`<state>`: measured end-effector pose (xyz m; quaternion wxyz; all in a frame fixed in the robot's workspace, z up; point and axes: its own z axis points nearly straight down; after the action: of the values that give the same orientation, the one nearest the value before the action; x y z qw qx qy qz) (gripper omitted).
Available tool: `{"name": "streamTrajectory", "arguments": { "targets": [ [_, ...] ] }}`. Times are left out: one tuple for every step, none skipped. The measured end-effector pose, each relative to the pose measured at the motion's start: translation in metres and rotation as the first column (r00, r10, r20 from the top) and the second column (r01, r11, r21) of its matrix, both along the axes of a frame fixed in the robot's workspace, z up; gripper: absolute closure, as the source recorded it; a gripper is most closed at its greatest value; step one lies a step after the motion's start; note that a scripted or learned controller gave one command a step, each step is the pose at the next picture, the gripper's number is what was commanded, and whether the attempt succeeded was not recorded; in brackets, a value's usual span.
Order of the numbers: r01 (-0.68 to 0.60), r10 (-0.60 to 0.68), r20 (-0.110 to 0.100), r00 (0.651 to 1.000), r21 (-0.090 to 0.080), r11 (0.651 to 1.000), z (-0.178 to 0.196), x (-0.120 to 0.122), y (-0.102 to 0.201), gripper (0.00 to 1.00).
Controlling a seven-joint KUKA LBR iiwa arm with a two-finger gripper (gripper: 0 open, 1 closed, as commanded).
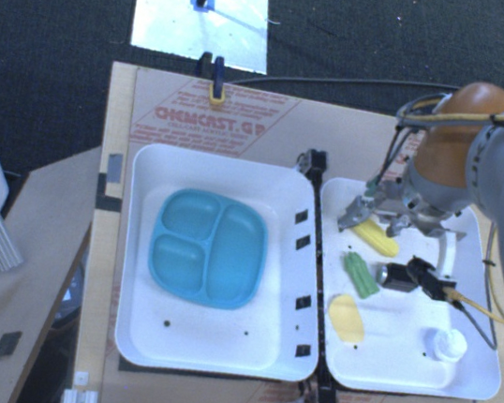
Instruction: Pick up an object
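Corn (377,238) lies in the right bin (472,368), far half, directly under the gripper (375,215), whose fingers stand wide either side of it. Left bin (157,171): blue plate (209,247). Right bin also: green pod (361,274), yellow piece (346,318), white cap (448,346).

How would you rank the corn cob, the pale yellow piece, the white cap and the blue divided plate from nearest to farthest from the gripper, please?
From the gripper:
1. Corn cob, right bin, directly beneath it.
2. Pale yellow piece, right bin's front, by the divider.
3. White cap, right bin's front right corner; close to the yellow piece's rank.
4. Blue divided plate, left bin.
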<state>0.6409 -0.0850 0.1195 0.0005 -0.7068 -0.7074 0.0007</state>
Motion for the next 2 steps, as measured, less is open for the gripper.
{"name": "streamTrajectory", "arguments": {
  "targets": [
    [0.0, 0.0, 0.006, 1.0, -0.001, 1.0, 0.014, 0.002, 0.0, 1.0],
    [-0.003, 0.003, 0.008, 1.0, 0.0, 1.0, 0.066, 0.014, 0.001, 1.0]
  ]
}}
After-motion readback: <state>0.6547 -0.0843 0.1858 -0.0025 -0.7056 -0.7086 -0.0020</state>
